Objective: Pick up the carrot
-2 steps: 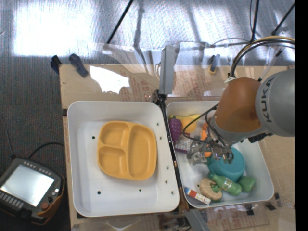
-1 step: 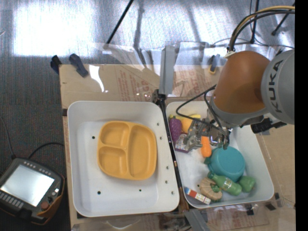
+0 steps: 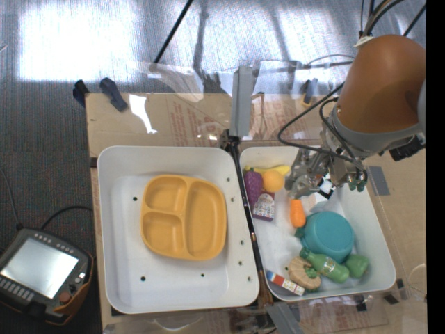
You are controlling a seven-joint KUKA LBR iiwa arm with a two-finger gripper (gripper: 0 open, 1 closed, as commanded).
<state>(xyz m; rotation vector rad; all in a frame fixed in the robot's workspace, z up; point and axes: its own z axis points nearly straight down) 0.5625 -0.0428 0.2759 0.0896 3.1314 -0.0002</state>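
You see the gripper point(image 3: 304, 184) hanging over the upper part of the right bin point(image 3: 379, 236), just above the carrot point(image 3: 297, 213), which lies on the bin floor against the teal pot point(image 3: 328, 234). To the carrot's left sit a purple eggplant point(image 3: 253, 184), an orange ball point(image 3: 273, 181) and a small pink carton point(image 3: 264, 206), with green bottles point(image 3: 332, 266) near the bin's lower rim. In the left bin point(image 3: 118, 186) you have a yellow divided plate point(image 3: 184, 216) lying flat.
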